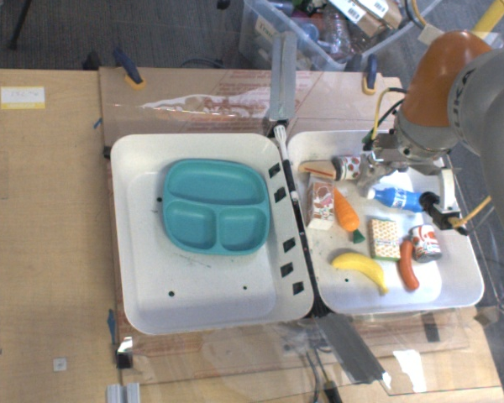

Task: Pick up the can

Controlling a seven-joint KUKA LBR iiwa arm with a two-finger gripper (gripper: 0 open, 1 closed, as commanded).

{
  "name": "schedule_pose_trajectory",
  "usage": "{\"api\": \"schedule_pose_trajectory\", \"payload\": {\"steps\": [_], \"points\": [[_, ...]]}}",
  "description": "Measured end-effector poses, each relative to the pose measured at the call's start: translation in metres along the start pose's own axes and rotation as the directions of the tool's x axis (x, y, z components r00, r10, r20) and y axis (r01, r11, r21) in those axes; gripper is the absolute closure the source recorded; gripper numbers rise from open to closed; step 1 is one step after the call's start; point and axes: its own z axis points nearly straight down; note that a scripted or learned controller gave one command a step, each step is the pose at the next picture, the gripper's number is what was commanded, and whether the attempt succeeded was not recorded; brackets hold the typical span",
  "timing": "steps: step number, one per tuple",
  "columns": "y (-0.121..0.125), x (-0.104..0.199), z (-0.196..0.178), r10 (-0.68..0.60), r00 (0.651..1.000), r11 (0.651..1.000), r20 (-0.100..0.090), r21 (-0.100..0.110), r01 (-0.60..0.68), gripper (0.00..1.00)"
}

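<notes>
1. The pincer [378, 159] hangs low over the upper part of the right bin [466, 288], at the end of the arm [454, 82] that reaches in from the right. Its tips are lost against the wrist hardware, so I cannot tell how it is set, and nothing can be seen gripped in it.

2. Just left of the pincer, a small dark-and-white cylinder [346, 169] lies on its side. It may be a second can, but it is too small to name with confidence.

3. The can [426, 242], with a red and white label, sits near the right wall of the same bin, below and to the right of the pincer and apart from it. It rests on the bin floor, just beside a red sausage [407, 269].

4. Between the pincer and the can lies a blue bottle [396, 197]. Further left are a carrot [345, 211], a brown packet [322, 201], a patterned box [385, 236] and a banana [361, 268].

5. The left bin [134, 225] holds a teal tray [216, 206], well away from the work. Both bins stand on the desk [42, 225].

6. Progress, as I judge it: the arm is down inside the correct bin, but the labelled can is not grasped and not lifted. Closing on it and raising it are both left to do.
</notes>
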Motion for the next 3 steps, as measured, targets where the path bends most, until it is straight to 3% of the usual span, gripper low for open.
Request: {"api": "schedule_pose_trajectory", "payload": {"steps": [1,2,3], "points": [[0.0,0.0,0.0,0.0,1.0,1.0,0.0,0.0,0.0,0.0],[-0.088,-0.016,0.011,-0.022,1.0,1.0,-0.001,-0.012,0.022,0.0],[0.002,-0.039,0.012,-0.028,1.0,1.0,-0.001,-0.006,0.028,0.0]]}}
